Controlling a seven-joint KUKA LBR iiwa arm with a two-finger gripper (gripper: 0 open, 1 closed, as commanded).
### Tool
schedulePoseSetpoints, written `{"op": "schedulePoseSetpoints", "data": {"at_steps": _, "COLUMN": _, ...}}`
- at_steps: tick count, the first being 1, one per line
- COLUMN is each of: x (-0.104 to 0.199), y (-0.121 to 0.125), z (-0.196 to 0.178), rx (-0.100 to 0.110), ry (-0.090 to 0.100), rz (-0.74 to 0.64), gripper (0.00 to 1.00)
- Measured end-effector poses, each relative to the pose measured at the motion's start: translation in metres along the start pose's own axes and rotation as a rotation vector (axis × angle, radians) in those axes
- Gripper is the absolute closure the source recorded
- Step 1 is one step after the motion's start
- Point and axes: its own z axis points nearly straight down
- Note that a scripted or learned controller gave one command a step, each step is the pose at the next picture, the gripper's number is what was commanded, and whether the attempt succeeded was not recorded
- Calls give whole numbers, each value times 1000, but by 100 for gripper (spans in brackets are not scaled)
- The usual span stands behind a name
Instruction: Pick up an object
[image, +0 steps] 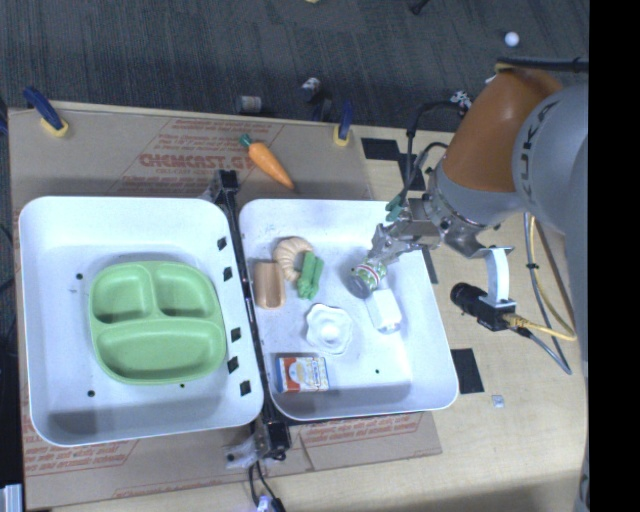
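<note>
Tray in left bin; carrot behind bins.

Even, soft overhead light; slightly grainy, faint shadows, mild glare.

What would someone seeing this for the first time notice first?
Probably the green tray, alone in the left bin. Next, the grey and orange arm reaching in from the right, its gripper low over a small bottle in the cluttered right bin. A toy carrot lies on the cardboard behind the bins.
</note>
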Motion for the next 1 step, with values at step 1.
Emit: {"op": "schedulePoseSetpoints", "data": {"at_steps": 1, "x": 0, "y": 0, "z": 0, "rx": 1, "ry": 0, "rz": 0, "gripper": 0}}
